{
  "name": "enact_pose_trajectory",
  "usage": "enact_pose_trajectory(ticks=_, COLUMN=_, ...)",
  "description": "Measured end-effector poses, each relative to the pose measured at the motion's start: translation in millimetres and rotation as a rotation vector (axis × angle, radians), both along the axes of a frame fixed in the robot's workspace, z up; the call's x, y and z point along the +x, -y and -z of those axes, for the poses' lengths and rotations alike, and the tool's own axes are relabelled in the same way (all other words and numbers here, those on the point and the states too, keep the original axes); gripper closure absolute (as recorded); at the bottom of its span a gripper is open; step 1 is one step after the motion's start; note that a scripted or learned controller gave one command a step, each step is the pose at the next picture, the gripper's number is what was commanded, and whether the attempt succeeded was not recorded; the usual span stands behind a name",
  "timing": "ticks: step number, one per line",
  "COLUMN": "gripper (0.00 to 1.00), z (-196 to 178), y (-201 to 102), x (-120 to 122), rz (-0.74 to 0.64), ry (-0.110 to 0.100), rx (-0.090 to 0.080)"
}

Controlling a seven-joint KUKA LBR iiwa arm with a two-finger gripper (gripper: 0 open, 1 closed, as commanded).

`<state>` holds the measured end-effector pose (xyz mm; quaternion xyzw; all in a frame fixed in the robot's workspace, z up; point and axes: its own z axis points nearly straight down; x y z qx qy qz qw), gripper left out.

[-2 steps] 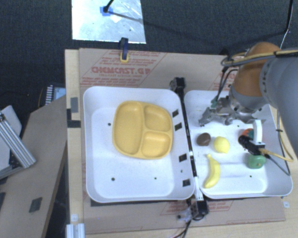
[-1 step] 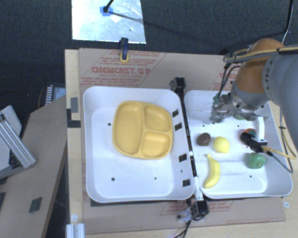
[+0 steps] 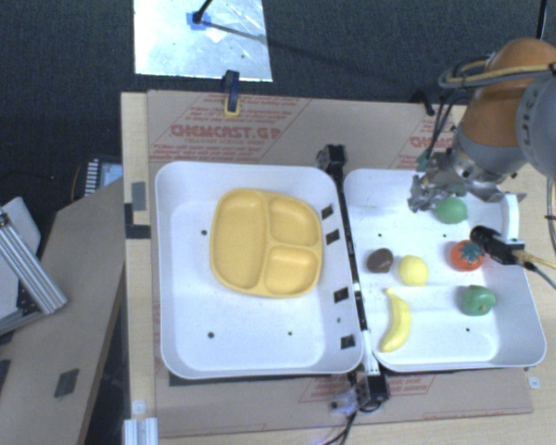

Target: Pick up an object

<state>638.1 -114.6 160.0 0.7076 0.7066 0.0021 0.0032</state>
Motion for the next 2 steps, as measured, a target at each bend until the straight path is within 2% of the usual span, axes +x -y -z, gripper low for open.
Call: enact_pose_trajectory(ticks=2, gripper=1.0, z=-82.5, y=-1.8, x=-1.1, rz=-0.006, ry=-0.002, rx=0.0)
